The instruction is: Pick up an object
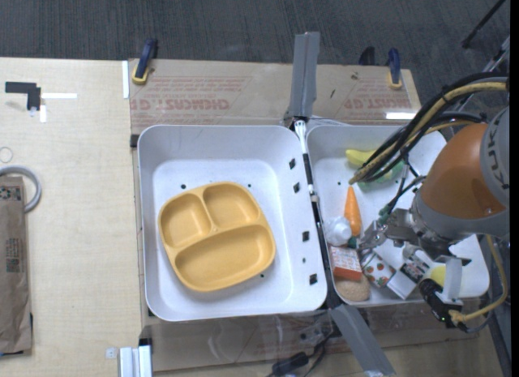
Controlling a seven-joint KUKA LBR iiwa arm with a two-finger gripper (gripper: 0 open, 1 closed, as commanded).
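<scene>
Dark grey carpet floor [243,2] runs across the top. Below it, a pale wooden tabletop [73,229] under even light. A cardboard sheet [268,92] lies at its back edge, pinned by blue-and-yellow clamps [144,61]. At far left, a brown paper bag [12,270].

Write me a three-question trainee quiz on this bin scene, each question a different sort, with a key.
1. True or false: the yellow divided plate lies in the left bin.
2. Multiple choice: the orange carrot in the right bin lies (A) on the divided plate, (B) just above a small white object, (C) outside both bins.
3. Fill in: the arm's band above the wrist is coloured ____.

Key: 1 true; 2 B; 3 orange.
</scene>
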